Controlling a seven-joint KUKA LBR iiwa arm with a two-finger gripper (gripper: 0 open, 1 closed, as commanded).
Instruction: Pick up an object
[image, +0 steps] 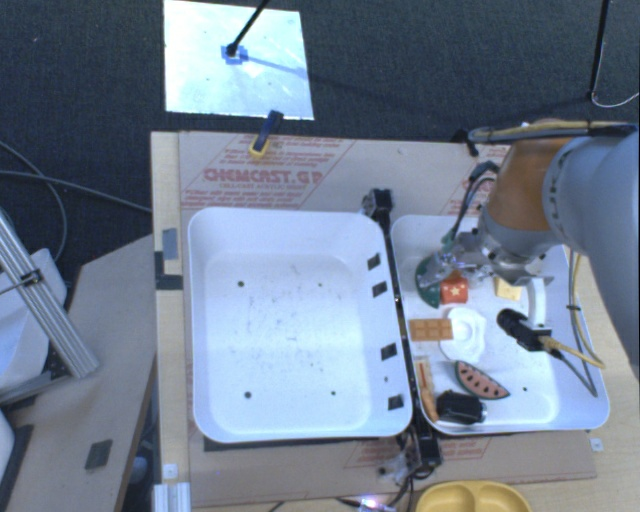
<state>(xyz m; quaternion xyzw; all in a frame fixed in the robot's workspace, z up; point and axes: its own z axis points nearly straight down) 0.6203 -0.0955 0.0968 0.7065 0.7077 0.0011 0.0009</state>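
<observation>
Red print reading "CHEMCAST GP" stands on the protective-papered board (262, 176) under the bins; its smaller lines are illegible.

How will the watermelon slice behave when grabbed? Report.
The watermelon slice looks thin and moulded: probably stiff, light. Lying flat in the right bin, it would likely slide, not roll.

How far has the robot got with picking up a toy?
Done: the arm has reached into the right bin, and its hand is down by the red block. In hand: nothing that I can see. Left: grabbing a toy and lifting it. The watermelon slice and waffle piece lie untouched.
</observation>
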